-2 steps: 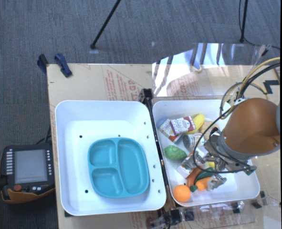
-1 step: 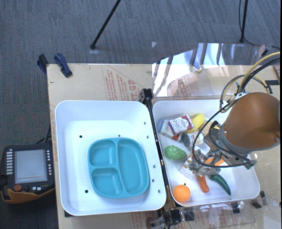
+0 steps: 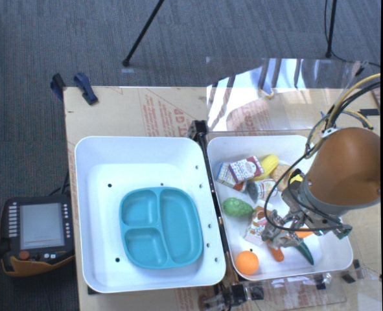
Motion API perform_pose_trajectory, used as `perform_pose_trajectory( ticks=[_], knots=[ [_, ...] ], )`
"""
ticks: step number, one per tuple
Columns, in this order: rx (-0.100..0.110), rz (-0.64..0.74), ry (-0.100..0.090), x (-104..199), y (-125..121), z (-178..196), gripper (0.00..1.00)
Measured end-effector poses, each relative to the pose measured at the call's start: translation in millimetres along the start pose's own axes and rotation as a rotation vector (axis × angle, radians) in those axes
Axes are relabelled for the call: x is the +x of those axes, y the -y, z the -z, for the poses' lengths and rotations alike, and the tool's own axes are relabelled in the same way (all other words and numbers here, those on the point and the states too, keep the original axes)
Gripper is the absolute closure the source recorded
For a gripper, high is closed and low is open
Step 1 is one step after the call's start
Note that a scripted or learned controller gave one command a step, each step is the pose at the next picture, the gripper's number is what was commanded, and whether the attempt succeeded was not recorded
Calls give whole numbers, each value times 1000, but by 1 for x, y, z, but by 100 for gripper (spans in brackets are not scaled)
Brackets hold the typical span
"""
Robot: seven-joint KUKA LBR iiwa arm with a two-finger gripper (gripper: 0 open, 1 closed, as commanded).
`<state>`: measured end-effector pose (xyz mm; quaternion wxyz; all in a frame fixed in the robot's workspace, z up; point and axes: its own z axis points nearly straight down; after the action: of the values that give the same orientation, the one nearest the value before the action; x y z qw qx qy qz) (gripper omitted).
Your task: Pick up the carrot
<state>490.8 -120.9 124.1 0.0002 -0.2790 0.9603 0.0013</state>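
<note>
The carrot shows as a small orange piece (image 3: 278, 254) low in the right bin (image 3: 330, 259), just under the gripper, with a dark green leaf (image 3: 306, 252) to its right. More orange (image 3: 304, 234) peeks out by the wrist; I cannot tell whether it belongs to the carrot. The gripper (image 3: 277, 237) hangs directly over this spot, reaching down from the arm's orange band (image 3: 343, 167). The wrist hides much of the carrot, and whether anything is gripped cannot be made out.
Sharing the right bin are an orange ball (image 3: 247, 262), a green fruit (image 3: 237, 207), a yellow fruit (image 3: 269, 163), a red and white carton (image 3: 240, 171) and a packet (image 3: 258, 224). The left bin (image 3: 94, 173) holds a teal divided plate (image 3: 160, 226).
</note>
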Motion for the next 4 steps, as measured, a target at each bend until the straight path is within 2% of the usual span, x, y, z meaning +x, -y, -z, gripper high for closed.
perform_pose_trajectory(
  ticks=[1, 2, 3, 4],
  knots=[
    [3, -433, 3, -54, 34, 46, 100],
    [14, -327, 12, -18, 102, 184, 100],
    [-11, -309, -11, -97, 128, 31, 100],
    [14, -213, 15, -83, 160, 209, 100]
  ],
)
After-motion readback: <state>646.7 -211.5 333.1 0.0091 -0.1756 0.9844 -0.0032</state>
